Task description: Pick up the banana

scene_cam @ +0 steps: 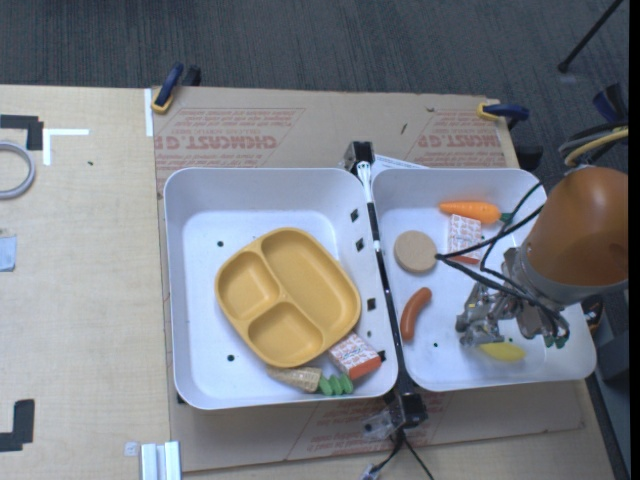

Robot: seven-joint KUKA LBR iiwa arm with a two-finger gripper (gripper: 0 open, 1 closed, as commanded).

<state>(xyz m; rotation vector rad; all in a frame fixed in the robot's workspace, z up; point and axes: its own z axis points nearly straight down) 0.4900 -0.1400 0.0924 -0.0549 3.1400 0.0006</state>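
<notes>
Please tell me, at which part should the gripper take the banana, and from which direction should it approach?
The banana lies flat, long axis across the view, near the front wall of the right bin. Probably best is its middle, from straight above, fingers closing across its narrow width. The gripper is directly over its left end, so that part is hidden.

The hand (487, 330) partly covers the banana (503, 351).

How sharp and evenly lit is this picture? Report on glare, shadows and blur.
Camera view: even, soft light, no harsh glare on the white bins; the yellow tray casts only a faint shadow; the banana sits dim beneath the gripper, partly covered; the orange wrist band looks soft, close to the lens; bin contents are fairly sharp.
</notes>
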